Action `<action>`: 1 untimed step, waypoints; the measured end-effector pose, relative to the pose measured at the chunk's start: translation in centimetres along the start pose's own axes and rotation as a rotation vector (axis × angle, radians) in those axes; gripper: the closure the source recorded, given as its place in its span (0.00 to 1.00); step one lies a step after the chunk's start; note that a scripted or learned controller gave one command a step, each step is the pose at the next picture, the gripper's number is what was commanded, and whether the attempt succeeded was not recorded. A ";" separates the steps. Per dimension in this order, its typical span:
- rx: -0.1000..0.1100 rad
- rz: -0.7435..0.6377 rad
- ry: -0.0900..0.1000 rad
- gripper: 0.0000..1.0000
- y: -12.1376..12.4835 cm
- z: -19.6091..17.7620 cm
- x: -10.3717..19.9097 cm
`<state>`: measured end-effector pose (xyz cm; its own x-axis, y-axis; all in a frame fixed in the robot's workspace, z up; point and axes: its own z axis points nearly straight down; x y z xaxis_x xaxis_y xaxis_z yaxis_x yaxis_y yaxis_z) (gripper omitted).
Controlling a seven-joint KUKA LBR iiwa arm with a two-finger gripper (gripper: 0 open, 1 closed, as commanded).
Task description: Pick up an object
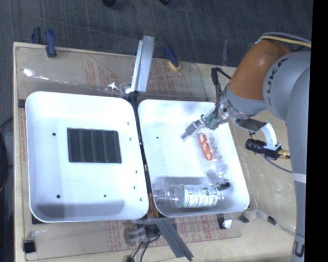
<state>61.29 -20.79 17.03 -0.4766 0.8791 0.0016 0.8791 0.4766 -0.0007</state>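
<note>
The grey arm (286, 89) reaches in from the right, its orange band (257, 69) sitting above the wrist. The wrist angles down and to the left, carrying the gripper (192, 131) low toward the far middle of the scene, its tip pointing left and slightly near.

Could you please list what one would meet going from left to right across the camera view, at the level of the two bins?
Left bin → dark ribbed panel → right bin → large clear bottle → small bottle with orange label → grey arm
</note>
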 end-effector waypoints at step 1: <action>0.001 -0.005 0.000 0.00 -0.4 0.4 0.2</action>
<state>60.84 -20.80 16.58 -0.4807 0.8769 0.0018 0.8769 0.4807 -0.0018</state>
